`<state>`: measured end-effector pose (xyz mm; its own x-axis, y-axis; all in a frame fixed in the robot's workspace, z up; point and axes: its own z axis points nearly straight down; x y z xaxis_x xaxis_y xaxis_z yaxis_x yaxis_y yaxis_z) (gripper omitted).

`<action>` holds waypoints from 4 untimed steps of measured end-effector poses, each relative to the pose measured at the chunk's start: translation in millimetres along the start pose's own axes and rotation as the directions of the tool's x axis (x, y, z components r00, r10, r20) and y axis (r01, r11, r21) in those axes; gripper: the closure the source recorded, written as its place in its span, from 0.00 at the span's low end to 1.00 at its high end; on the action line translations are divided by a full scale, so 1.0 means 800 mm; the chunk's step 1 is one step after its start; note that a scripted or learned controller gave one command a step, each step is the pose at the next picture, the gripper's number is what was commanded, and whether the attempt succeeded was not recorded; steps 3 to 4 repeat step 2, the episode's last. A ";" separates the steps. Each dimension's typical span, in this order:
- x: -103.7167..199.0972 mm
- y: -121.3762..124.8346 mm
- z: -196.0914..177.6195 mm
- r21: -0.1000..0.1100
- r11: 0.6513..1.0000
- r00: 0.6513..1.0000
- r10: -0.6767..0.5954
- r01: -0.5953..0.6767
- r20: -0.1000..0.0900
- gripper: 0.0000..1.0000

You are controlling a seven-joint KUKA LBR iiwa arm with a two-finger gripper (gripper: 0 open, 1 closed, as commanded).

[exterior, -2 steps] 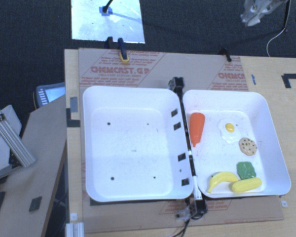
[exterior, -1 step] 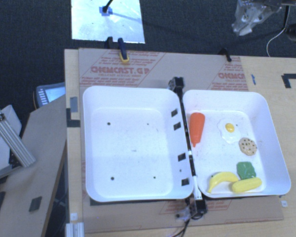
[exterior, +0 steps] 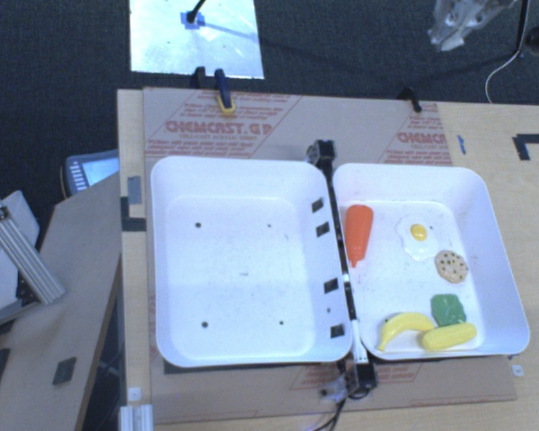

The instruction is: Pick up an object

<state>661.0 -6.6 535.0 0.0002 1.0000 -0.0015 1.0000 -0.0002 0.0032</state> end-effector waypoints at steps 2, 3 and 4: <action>0.016 0.009 -0.001 -0.001 1.000 1.000 -0.005 0.005 -0.001 1.00; 0.016 0.009 -0.001 -0.001 1.000 1.000 -0.005 0.005 -0.001 1.00; 0.016 0.009 -0.001 -0.001 1.000 1.000 -0.005 0.005 -0.001 1.00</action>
